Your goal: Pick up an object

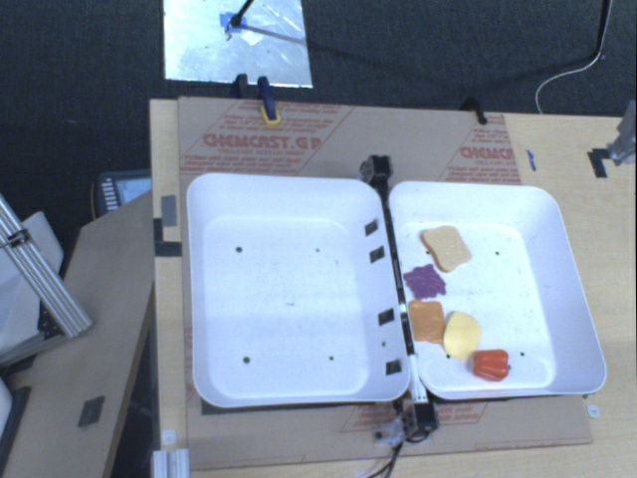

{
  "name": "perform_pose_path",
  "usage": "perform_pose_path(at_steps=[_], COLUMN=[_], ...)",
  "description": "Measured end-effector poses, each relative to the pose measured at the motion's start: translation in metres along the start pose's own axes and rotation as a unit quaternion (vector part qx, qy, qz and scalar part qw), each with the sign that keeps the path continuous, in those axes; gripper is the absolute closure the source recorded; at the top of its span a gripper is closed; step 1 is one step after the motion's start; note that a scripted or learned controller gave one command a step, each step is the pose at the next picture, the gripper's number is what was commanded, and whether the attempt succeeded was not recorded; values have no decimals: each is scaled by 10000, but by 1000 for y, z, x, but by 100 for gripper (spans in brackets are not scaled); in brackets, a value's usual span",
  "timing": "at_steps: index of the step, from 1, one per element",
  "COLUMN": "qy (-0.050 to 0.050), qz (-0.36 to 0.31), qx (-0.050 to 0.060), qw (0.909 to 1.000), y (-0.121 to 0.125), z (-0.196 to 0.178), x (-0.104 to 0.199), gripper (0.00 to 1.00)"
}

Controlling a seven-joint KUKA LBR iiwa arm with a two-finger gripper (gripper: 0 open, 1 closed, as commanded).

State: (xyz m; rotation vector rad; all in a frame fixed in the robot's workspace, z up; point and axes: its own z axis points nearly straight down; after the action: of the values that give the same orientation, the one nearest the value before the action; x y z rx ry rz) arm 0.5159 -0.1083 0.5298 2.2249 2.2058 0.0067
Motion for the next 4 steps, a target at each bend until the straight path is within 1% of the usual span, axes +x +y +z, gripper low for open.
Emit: perform_pose_path(at_steps=[1, 2, 3, 4], qy=[28, 18, 22, 20], qz=[-114, -90, -79, -73], qx=[20, 84, 25, 47], qw=[9999, 9999, 10000, 10000], y=[-20, -13, -4, -33], z=[-7, 99, 82, 100], x=[101, 153, 194, 209], gripper=[100, 100, 100, 100])
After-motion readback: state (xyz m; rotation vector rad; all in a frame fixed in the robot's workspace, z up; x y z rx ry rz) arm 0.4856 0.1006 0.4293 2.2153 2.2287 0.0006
